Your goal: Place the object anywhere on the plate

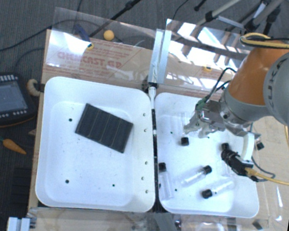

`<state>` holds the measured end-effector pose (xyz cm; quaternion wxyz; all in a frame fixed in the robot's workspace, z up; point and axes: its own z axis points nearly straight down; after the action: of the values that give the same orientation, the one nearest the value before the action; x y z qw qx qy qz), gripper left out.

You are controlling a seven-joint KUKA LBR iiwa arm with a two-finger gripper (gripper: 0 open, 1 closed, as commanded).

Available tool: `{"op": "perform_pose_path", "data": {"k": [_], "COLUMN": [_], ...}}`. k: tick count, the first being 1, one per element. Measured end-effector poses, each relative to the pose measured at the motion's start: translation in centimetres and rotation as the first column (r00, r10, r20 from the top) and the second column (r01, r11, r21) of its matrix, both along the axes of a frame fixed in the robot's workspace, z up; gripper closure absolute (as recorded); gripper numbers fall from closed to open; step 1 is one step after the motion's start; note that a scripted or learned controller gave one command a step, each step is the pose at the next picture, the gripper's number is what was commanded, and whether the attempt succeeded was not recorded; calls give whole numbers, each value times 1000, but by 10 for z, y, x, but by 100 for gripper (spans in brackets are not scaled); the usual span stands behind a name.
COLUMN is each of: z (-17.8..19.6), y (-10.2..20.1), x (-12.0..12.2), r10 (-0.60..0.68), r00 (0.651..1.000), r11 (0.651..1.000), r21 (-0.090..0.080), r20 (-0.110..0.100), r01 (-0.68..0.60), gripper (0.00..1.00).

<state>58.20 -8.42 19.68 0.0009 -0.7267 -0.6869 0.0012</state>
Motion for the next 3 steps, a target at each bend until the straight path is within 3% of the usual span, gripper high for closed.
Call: {"op": "perform_pose_path", "data": {"k": [1, 2, 3], "z": [-14, -13, -6], "y": [97, 168, 245], "x": [25, 64, 86], "r10": [245, 139, 265], "r00": [970, 990, 964], "r11": [970, 990, 964], "r21": [1, -1, -3], "r20": [0, 0, 2], "r01": [-245, -139, -265], "gripper": [100, 100, 100]}}
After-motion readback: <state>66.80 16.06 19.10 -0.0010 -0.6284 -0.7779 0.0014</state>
